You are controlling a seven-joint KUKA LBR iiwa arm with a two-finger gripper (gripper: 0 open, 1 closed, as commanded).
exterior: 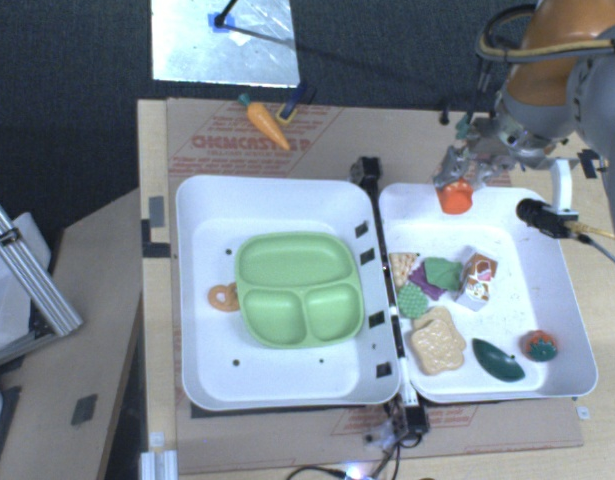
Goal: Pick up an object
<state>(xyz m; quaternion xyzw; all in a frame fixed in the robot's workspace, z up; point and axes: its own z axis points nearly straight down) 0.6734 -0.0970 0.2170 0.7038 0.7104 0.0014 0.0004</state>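
gripper (457, 180) | closed on orange cup (455, 198) (lifted) | over right bin (562, 268) far edge

A robotics lab is indicated: paired white bins (197, 268) on a cardboard-covered bench (317, 133), aluminium framing (22, 268) at nine o'clock.

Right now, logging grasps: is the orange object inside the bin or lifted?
Cannot tell; the orange object sits at the gripper, over the right bin's far edge.

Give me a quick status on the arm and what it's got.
Gripper over right bin's far edge. Orange piece right under it, grasp unconfirmed. Other toys lie nearer, out of its way.
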